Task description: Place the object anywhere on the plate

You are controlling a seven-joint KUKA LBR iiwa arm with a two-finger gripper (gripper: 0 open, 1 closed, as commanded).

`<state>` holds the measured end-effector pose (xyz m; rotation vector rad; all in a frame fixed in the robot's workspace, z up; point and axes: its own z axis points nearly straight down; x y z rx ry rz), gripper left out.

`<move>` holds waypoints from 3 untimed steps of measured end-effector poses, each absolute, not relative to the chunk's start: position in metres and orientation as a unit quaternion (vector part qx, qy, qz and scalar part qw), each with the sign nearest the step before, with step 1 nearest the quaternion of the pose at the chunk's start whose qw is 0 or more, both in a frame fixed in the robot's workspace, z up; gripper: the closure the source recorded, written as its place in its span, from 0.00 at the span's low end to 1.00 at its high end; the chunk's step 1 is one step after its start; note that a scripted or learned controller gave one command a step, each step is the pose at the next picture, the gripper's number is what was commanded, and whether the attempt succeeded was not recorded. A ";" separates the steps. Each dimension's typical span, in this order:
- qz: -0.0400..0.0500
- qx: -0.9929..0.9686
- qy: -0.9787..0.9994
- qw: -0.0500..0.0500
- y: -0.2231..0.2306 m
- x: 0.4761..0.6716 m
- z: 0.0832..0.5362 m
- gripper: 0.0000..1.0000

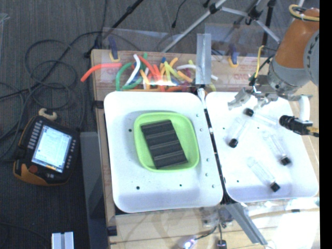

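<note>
A lime-green square plate [193, 134] rests in the middle of the left white bin [124, 185]. On it lies a dark grey ridged block [164, 143], flat and slightly turned, well inside the rim. My gripper [252, 98] hangs over the far left corner of the right bin [303, 185], well to the right of the plate. Its fingers are spread open and nothing is between them. A small black-capped tube end [249, 112] lies just below it.
Several clear tubes with black caps lie scattered in the right bin, such as one [236, 134] near its left side and one [263, 173] near the front. Coloured straws [150, 71] are piled behind the left bin. A teach pendant [46, 150] sits on the floor at left.
</note>
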<state>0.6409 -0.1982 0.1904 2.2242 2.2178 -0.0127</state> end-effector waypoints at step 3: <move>-0.003 0.602 0.798 -0.001 -0.226 0.620 0.109 0.00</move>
